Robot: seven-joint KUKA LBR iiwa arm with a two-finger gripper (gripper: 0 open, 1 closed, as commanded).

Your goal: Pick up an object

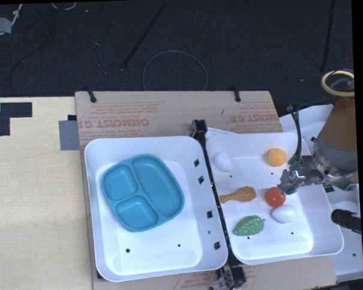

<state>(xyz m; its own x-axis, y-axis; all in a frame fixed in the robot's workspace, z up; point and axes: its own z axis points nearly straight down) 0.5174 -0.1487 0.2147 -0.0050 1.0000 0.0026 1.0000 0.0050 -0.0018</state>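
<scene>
Camera view, top-down slant: my gripper [289,182] sits low in the right bin [321,240], coming in over its right rim, tip just above/beside the red tomato-like ball [274,197]. Can't tell gripper state — too small and blurry at the tip, and nothing clearly sits in it, so no hold claimed.

Task obj not fixed; any item counts. Nearest candidates: red ball, touching or nearly touching my tip, and the white egg [284,214] just below it, the two about touching each other. Judging from pose, I'm going for the red one. Risk: the egg is so close it could get nudged or pinched along w/ it; round objs also roll out easily.

Other stuff in right bin: orange ball [277,156] up near the top, near my wrist side; second white egg [223,162] at upper left by the divider; brown drumstick-shaped toy [239,196] mid-bin, lying flat, thin end pointing left; green bumpy piece [249,225] lower middle. All loose and flat on the bin floor, spread apart prob so each can be picked alone.

Left bin [114,258] holds a blue 3-compartment plate [141,191], tilted a bit in-plane, nothing on it. Both bins sit on a cardboard sheet [168,115] on the counter [34,208]. Pick not yet done as far as I can judge.
</scene>
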